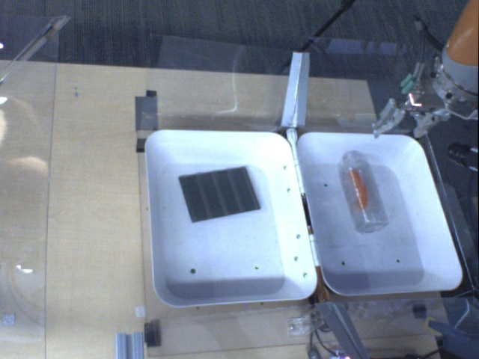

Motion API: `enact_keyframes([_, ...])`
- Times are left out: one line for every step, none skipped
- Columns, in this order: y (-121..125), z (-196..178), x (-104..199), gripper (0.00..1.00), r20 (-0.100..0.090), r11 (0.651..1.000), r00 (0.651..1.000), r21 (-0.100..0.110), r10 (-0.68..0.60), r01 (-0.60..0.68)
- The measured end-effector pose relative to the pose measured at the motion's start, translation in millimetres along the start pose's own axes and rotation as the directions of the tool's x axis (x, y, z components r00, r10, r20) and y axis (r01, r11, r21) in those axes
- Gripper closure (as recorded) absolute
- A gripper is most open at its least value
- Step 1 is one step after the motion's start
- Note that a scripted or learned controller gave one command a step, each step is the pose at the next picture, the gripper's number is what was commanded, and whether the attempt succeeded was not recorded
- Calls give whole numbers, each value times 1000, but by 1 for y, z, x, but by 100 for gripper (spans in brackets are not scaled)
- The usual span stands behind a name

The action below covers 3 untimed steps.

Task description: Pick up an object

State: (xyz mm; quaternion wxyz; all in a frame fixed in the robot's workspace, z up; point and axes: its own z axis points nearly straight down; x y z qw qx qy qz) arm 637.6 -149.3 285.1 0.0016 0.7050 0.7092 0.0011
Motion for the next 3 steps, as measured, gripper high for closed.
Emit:
enact_keyframes([-20,138,0,0,-1,999,999,3,-34,34])
enact_keyframes([-15,190,22,0,0,994,994,-1,-109,109])
enact_keyframes([-13,179,23,100,0,994,994,-5,-109,109])
